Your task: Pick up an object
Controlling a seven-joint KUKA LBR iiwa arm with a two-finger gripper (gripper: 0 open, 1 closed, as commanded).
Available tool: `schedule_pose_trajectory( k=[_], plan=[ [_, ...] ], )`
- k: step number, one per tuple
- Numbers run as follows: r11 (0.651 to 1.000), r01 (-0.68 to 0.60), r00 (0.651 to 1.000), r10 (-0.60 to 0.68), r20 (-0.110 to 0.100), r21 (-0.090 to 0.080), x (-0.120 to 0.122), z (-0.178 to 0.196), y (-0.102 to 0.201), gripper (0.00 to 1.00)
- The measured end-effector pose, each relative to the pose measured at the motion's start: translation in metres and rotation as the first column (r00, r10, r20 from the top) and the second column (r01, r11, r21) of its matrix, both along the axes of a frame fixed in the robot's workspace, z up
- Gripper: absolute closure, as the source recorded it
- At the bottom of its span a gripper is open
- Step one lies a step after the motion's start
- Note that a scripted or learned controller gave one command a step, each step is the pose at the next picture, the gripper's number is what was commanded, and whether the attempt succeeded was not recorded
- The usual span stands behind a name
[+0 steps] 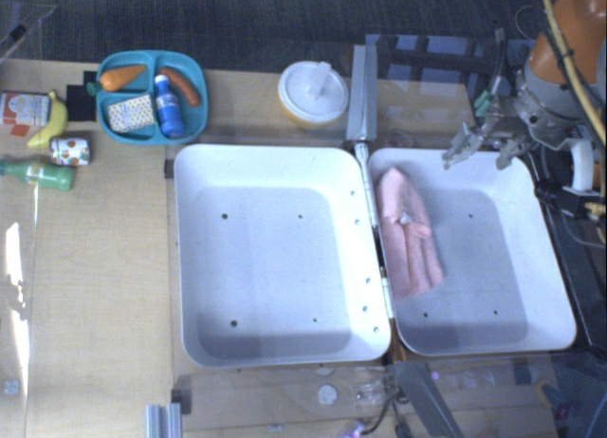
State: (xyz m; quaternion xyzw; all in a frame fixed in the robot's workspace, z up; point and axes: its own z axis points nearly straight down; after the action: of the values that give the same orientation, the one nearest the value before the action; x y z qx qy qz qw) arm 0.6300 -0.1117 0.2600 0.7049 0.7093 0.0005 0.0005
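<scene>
Two white bins sit side by side; a pink cloth [408, 234] lies in the right bin [493, 327], against its left wall. Well apart from it, the gripper [484, 147] hangs over that bin's far edge, fingers spread wide, holding nothing.

You are looking at one pink cloth [408, 234], soft and rumpled, folded into a long narrow bundle. It is lying flat in the right-hand white bin [531, 265], stretching lengthwise along that bin's left wall and sitting just beside the divider between the bins.
</scene>
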Motion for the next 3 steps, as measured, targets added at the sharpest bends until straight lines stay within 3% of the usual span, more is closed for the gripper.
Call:
schedule_pose_trajectory(
  k=[1,2,3],
  plan=[
    [1.0,0.016,1.0,-0.016,-0.002,0.0,-0.03,-0.113,0.021,0.0],
    [1.0,0.001,1.0,-0.001,0.015,-0.001,-0.025,-0.168,0.017,0.0],
    [0.998,-0.055,0.998,0.055,0.015,-0.003,-0.089,-0.168,-0.015,0.0]
  ],
)
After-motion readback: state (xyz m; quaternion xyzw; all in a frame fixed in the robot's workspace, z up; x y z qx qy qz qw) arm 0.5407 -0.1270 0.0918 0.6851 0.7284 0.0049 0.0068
